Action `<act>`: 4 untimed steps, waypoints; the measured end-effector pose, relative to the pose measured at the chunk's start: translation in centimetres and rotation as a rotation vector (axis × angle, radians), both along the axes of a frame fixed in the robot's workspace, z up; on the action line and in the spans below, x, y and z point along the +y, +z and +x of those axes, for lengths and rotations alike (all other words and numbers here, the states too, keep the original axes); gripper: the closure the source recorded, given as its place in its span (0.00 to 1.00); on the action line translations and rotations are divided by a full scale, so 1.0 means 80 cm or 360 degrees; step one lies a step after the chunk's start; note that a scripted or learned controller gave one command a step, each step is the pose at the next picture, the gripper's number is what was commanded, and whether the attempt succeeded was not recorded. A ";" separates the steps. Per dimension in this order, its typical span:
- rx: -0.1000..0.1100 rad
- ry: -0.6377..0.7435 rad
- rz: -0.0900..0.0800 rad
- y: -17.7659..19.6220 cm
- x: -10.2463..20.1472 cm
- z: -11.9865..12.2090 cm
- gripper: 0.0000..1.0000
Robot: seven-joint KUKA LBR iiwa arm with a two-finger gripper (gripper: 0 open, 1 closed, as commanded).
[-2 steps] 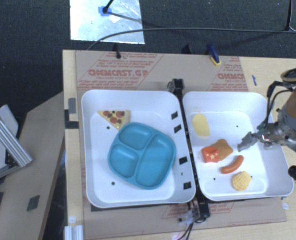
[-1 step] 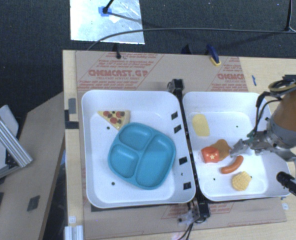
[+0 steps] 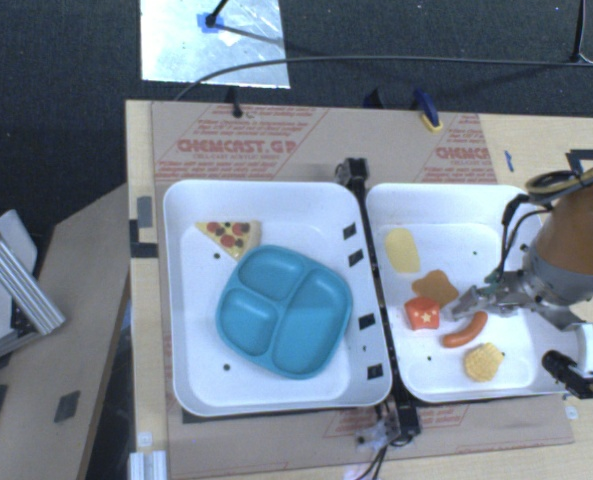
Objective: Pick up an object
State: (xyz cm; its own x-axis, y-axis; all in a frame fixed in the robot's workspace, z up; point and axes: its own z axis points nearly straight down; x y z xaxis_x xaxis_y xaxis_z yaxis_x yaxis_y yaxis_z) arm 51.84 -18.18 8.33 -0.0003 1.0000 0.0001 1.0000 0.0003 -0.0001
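You can see the right bin (image 3: pixel 446 388) holds the toy foods, and none is lifted yet. Your gripper (image 3: pixel 473 301) sits low in that bin. Its fingers look a little apart, holding nothing. They touch the red sausage (image 3: pixel 463 331), beside the brown piece (image 3: pixel 435 287). The grab and lift are left to do.

A red-orange sausage (image 3: pixel 464 330) lies slanted in the right bin (image 3: pixel 446 218), beside a red block (image 3: pixel 423 314)

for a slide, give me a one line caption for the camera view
KUKA arm's gripper reaches over toy foods in the right bin, near a sausage; blue plate and pizza slice sit in the left bin.
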 end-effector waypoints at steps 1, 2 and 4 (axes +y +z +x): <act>-0.0006 0.0001 0.0001 0.016 0.000 0.002 1.00; -0.0008 0.0005 -0.0003 0.070 -0.002 0.006 1.00; -0.0011 0.0008 -0.0004 0.212 -0.006 0.016 1.00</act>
State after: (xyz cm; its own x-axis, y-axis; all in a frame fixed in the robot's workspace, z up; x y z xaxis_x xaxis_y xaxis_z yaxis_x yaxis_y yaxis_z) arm 53.16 -18.63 25.27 -0.0053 1.0000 -0.0023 1.0000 0.0053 0.0069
